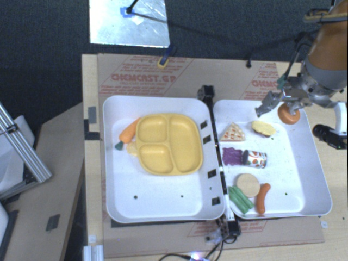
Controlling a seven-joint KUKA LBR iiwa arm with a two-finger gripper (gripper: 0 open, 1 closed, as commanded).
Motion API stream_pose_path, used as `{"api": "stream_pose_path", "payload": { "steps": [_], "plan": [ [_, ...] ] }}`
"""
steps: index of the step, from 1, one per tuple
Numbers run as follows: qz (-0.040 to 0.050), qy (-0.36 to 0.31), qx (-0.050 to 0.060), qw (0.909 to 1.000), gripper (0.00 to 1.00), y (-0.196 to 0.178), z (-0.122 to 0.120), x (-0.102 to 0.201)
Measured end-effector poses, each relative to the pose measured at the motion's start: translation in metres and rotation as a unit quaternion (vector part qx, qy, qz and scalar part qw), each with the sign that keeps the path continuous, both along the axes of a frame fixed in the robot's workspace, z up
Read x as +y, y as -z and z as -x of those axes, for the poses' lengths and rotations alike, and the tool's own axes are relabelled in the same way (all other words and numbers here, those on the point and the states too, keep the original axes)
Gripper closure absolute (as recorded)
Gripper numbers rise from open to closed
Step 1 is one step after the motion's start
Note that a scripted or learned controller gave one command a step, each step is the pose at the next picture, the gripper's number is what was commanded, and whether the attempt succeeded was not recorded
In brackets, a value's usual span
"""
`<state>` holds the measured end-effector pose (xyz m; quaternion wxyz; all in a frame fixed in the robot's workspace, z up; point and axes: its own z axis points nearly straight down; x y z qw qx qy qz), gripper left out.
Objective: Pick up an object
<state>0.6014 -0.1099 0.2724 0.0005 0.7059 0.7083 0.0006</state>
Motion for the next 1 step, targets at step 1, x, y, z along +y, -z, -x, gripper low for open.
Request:
{"api": "stream_pose_path", "payload": {
  "steps": [1],
  "plan": [
    [-0.0003, 0.001, 0.002, 1.0, 0.0, 0.062, -0.0013, 0.0051]
  ]
}}
